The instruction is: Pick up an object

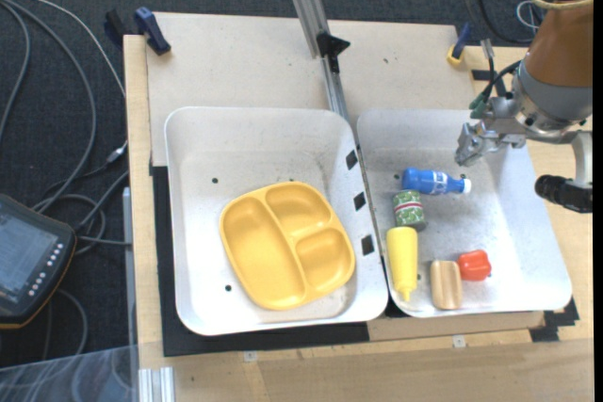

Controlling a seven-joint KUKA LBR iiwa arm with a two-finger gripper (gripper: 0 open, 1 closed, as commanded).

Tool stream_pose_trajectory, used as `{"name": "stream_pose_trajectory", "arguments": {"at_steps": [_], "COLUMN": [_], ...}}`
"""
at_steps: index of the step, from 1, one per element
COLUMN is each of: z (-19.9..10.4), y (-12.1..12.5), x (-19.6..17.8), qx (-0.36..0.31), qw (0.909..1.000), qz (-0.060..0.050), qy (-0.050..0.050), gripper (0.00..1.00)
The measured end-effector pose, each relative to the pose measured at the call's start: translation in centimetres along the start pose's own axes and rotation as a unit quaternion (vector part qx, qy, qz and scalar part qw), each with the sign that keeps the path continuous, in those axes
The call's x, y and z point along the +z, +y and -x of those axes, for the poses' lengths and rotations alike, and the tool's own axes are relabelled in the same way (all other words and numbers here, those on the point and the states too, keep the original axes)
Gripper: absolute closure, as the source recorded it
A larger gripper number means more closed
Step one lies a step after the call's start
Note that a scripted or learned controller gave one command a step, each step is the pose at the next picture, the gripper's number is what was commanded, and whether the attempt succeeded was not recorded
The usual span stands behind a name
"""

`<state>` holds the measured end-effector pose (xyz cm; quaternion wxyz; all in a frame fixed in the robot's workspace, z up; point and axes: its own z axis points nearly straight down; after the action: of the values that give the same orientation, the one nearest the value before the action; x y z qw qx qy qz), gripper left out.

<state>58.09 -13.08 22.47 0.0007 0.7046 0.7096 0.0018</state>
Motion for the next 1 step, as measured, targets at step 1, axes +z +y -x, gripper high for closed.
{"name": "stream_pose_trajectory", "arguments": {"at_steps": [1], "z": [-5.01], "y": [0.85], "x": [-0.52], "qx": [0.000], "qw": [1.0000], "qz": [0.000], "qy": [0.000], "gripper": [1.00]}}
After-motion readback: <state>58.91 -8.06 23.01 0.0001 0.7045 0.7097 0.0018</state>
